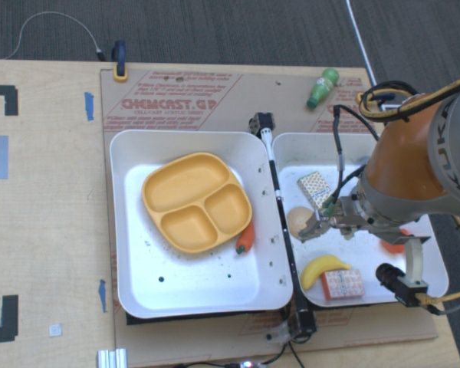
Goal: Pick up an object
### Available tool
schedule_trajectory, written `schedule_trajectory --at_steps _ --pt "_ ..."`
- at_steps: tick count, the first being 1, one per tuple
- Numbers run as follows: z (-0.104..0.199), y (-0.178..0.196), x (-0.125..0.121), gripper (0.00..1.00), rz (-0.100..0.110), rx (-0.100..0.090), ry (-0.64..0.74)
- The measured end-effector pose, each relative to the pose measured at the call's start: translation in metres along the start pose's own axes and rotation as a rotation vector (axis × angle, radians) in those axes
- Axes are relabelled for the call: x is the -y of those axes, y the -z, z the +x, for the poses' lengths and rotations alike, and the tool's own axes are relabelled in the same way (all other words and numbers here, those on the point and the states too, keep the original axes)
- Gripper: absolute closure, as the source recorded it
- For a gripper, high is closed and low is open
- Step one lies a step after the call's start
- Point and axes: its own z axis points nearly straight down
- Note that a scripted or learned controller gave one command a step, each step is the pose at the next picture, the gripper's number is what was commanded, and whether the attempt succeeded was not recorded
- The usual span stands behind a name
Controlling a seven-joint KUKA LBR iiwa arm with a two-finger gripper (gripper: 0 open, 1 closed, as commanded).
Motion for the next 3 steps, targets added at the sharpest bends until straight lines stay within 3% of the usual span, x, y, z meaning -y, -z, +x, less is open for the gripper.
schedule_trajectory --at_steps 1,3 --pt "-0.054 -0.0908 0.0005 0.0 -0.001 0.001 -0.001" --pt "-0.058 -0.0942 -0.0021 0.0 -0.008 0.001 -0.002"
